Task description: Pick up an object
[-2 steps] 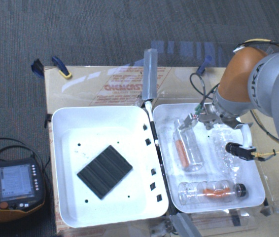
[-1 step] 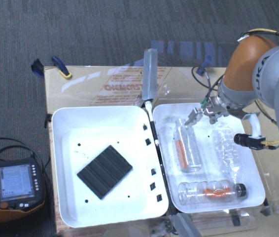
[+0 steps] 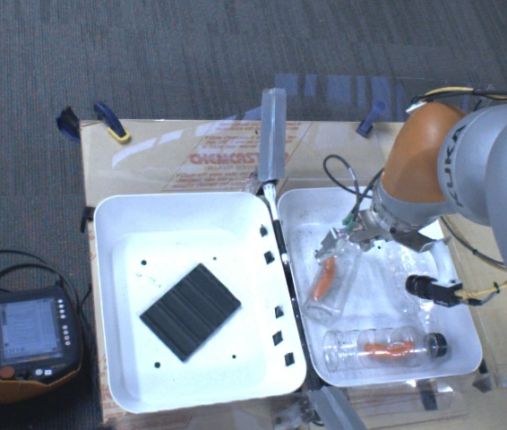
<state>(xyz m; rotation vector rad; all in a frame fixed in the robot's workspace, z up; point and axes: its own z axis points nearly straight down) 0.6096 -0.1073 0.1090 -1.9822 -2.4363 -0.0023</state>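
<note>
Clear cup [image 3: 327, 287] with an orange object [image 3: 323, 280] inside, tilted, in the left part of the right bin [image 3: 294, 206], just near of the gripper [image 3: 348, 238]. Clear bottle [image 3: 381, 348] with a black cap [image 3: 436, 345], lying on its side along the near wall of the same bin, orange piece [image 3: 386, 350] visible within. Gripper low over the far middle of the right bin, just above the cup's far end; opening and any hold on the cup impossible to tell from this view. Grey arm [image 3: 482, 164] with orange band [image 3: 419, 155] entering from the right, black cables [image 3: 345, 176] looping at the wrist. Left bin [image 3: 115, 231] beside the right one, carrying a black ribbed square pad [image 3: 191, 312] turned cornerwise near its middle. Both bins on a bench [image 3: 164, 155] topped by a clear sheet with red lettering; blue clamps [image 3: 110, 122] at the bench's far corners. Handheld control pendant [image 3: 25, 334] on the carpeted floor [image 3: 191, 43], well left of the bench.
</note>
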